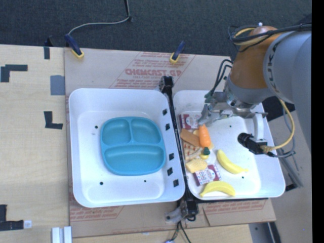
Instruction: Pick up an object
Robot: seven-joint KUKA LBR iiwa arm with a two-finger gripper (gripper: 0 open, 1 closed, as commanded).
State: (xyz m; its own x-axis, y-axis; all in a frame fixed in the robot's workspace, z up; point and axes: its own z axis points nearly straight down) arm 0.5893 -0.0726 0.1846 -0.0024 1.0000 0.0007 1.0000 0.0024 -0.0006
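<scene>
Orange carrot point(204, 135), two bananas point(230, 162), packets in right bin point(271, 178); blue plate point(133, 145) in left bin point(81, 135). End effector point(206, 116) above the carrot; grip state not discernible.

Both bins point(81, 135) look like smooth white plastic with a soft sheen. The tray point(133, 146) in the left bin is matt blue plastic. In the right bin, the bananas point(231, 164) and the carrot point(204, 135) have the smooth, slightly glossy look of toy plastic, and the packet point(206, 175) looks like printed foil or paper. Under the bins lies a matt brown board point(147, 70) with red print; the counter point(30, 151) at left looks like pale wood laminate. The arm point(288, 54) has a satin grey shell with a glossy orange band.
</scene>
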